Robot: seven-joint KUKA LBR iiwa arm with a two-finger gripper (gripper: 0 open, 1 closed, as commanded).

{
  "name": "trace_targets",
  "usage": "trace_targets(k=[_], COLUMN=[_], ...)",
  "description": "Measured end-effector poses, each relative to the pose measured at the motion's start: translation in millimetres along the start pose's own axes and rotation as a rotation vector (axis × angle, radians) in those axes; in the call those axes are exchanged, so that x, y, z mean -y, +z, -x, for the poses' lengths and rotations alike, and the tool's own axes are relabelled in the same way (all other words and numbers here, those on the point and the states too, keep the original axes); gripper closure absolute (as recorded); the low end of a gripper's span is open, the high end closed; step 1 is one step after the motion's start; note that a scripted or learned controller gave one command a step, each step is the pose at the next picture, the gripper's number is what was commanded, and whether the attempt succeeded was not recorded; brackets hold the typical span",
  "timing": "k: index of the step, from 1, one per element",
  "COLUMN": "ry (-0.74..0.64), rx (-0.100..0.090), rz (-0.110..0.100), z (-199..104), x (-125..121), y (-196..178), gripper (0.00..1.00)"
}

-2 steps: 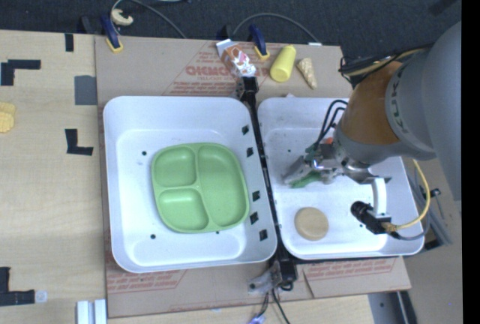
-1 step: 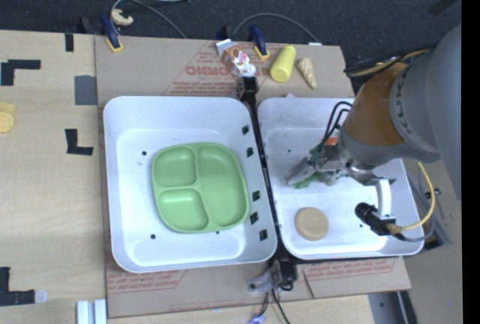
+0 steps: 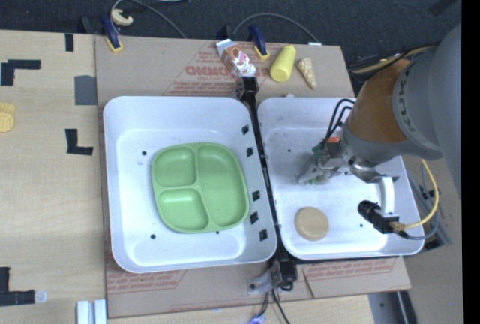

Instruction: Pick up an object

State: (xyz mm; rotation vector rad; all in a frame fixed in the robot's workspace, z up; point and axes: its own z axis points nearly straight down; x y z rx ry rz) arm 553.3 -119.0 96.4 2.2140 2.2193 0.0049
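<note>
Cookie-like tan disc [image 3: 311,223], the likeliest object to be picked, lies untouched near the front of the right bin [image 3: 289,127]. To the left, a green divided plate [image 3: 199,186] sits in the left bin [image 3: 124,165]. Red lettering on the cardboard on the counter [image 3: 45,187] is too blurred to be read. The claw [image 3: 315,171] hangs just behind the disc; its state cannot be told. An approach is judged underway: lowering over the disc is required next.
</note>
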Motion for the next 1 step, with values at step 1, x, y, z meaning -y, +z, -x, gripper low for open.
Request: trace_targets(k=[1], ry=[0.0], rx=[-0.003], rz=[-0.007], z=[-74.1], x=[-3.7], y=[-88.1], gripper=[1.0])
